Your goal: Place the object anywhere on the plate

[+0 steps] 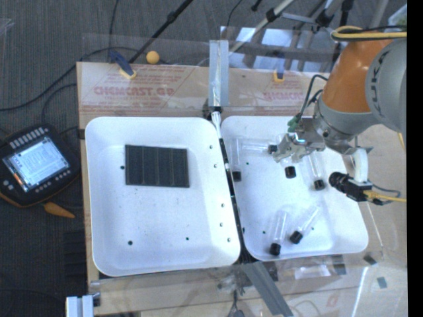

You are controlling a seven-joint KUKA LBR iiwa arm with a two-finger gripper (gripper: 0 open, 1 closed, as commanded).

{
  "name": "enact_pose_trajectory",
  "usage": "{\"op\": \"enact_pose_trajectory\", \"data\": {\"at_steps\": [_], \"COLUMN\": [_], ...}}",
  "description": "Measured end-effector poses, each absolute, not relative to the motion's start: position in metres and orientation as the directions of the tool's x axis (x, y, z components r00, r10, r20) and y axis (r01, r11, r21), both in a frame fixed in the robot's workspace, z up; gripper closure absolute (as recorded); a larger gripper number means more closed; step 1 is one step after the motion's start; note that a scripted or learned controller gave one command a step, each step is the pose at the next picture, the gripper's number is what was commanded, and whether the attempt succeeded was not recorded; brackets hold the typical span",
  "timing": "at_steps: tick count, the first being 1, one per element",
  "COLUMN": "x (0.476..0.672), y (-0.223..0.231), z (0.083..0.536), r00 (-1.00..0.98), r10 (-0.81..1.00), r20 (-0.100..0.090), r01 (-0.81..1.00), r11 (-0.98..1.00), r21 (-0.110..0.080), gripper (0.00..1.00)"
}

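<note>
Several clear tubes with black caps lie in the right bin (360,240), and any of them may be the task's object. Two sit close together in the lower middle of that bin: one tube (279,230) runs nearly up and down the frame with its cap at the lower end, and the neighbouring tube (304,223) slants from upper right to lower left, cap at the lower left. A third tube (316,174) lies right of centre in the bin, its long axis close to vertical in the frame, cap toward the bottom. Another capped tube (289,170) sits just under the gripper, and a faint clear one (246,146) lies in the bin's upper left part.

The gripper (291,147) hangs over the upper middle of the right bin, on the grey arm (360,71) with its orange band coming in from the upper right. Whether its jaws are wide or narrow I cannot tell, nor whether anything sits between them.

The dark ribbed plate (157,166) lies flat in the upper middle of the left bin (109,243), well apart from all the tubes.
</note>
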State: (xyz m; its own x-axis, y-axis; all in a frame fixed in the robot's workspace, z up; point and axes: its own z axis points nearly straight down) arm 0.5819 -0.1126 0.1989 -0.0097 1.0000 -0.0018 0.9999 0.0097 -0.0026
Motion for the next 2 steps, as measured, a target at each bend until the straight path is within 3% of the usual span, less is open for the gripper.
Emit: {"op": "enact_pose_trajectory", "data": {"at_steps": [1,2], "x": [0.568,0.516], "y": [0.012,0.079], "z": [0.222,0.182], "r00": [-0.049,-0.116], "r10": [0.999,0.993], "r20": [0.001,0.000], "r01": [0.999,0.993], "r11": [0.049,0.116], "r21": [-0.003,-0.006], "gripper": [1.00,1.00]}}
